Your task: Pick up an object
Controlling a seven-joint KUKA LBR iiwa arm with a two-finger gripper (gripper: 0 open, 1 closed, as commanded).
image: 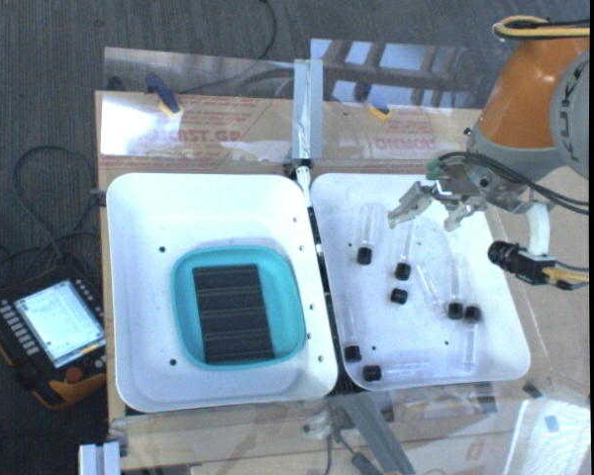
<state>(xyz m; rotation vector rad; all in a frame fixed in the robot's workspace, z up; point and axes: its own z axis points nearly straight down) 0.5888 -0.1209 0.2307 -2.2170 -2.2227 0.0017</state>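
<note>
Several clear tubes with black caps lie scattered in the right bin (pixel 505 364). One tube (pixel 364 232) rests near the bin's left wall, and another tube (pixel 405 249) lies just right of it. More sit lower down, such as a capped tube (pixel 456 293) and one tube (pixel 404 369) along the front wall. My gripper (pixel 432 211) hovers over the bin's upper middle, its fingers (pixel 408 206) spread open with nothing between them. It hangs above and slightly right of the second tube.
The left bin (pixel 139 265) holds a teal tray (pixel 183 305) with a black ridged block (pixel 233 310) inside. A metal divider post (pixel 304 117) stands at the back between the bins. A teach pendant (pixel 49 334) lies on the floor at left.
</note>
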